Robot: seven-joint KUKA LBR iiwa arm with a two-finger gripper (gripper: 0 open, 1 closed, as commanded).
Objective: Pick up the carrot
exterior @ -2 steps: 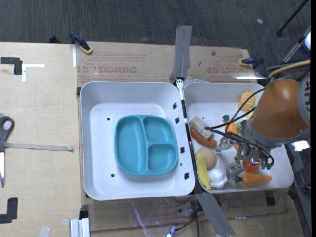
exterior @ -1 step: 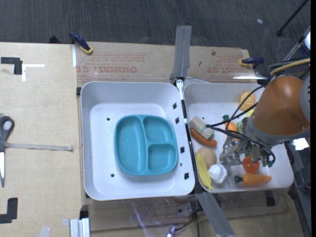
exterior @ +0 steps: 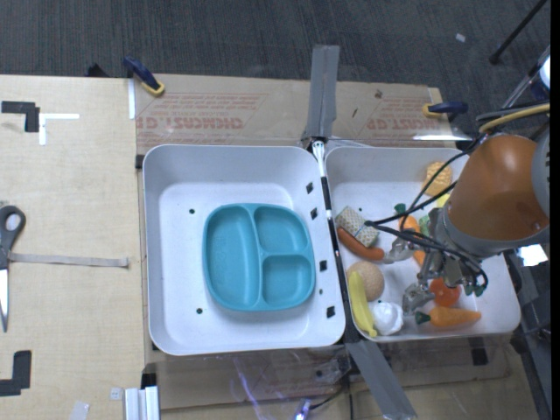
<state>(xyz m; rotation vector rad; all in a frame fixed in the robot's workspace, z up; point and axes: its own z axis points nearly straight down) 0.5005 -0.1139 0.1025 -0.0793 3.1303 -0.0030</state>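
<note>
From my seat I see the arm [exterior: 494, 191] reaching in from the right over the right bin [exterior: 503, 326], its orange band covering much of that bin's far right part. The gripper [exterior: 424, 283] hangs low among the play food. I cannot tell how far it is open, nor whether it has hold of anything; cables and metal parts clutter the tip.

The carrot [exterior: 453, 318] lies just below and slightly right of the gripper, close to the bin's near wall, pointing left to right. It looks near the tool, but I cannot tell if they touch. A small red piece [exterior: 445, 295] sits between the carrot and the tool's body.

Left of the gripper rests a tan ball [exterior: 368, 280], with a banana [exterior: 360, 304] along its left side and a white lump [exterior: 386, 317] below it. Up and to the left of the tool lies a red sausage [exterior: 362, 246] beside a small sponge-like block [exterior: 351, 220]. Above the tool, a yellow corn cob [exterior: 439, 177] peeks out by the arm.

Farther left, the left bin [exterior: 166, 234] holds a teal divided plate [exterior: 259, 257]. Scissors [exterior: 7, 252] lie on the bench far to the left.
</note>
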